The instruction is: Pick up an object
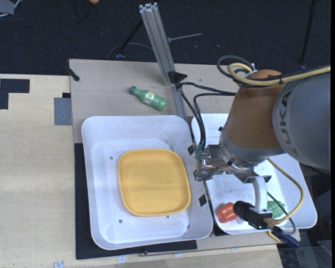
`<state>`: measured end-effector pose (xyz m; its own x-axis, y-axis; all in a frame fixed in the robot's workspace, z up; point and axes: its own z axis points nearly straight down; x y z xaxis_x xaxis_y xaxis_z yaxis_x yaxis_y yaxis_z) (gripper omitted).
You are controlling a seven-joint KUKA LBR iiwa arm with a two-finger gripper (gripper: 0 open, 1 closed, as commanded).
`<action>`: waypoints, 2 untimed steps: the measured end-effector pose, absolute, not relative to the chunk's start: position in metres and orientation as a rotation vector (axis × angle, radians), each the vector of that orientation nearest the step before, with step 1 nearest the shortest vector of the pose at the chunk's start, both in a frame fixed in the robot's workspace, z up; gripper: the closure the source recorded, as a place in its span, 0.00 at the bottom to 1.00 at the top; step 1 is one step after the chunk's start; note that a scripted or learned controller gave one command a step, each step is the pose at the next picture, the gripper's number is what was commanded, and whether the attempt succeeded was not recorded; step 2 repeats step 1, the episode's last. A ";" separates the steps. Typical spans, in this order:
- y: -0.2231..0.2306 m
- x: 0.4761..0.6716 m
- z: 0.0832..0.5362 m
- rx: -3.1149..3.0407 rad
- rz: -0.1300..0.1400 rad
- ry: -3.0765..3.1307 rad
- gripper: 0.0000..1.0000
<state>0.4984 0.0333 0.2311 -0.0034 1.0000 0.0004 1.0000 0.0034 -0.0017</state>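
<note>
A yellow plate [153,181] lies flat in the left bin [97,133]. In the right bin [304,216] a small red-orange object [226,211] lies near the front, and a green object [276,208] shows partly behind the arm's fittings. A green bottle [148,97] lies on the bench behind the bins. My gripper [197,175] hangs over the seam between the two bins, right of the plate and up-left of the red-orange object. It is open, its two dark fingertips [191,148] standing wide apart with nothing between them.
The bulky arm [257,121] covers most of the right bin. A slanted aluminium rail [162,38] rises behind the bins. Black cables [198,110] trail down by the gripper.
</note>
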 end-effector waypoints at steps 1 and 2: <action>0.083 0.496 0.235 -2.217 0.001 -2.225 1.00; 0.083 0.496 0.235 -2.217 0.001 -2.225 1.00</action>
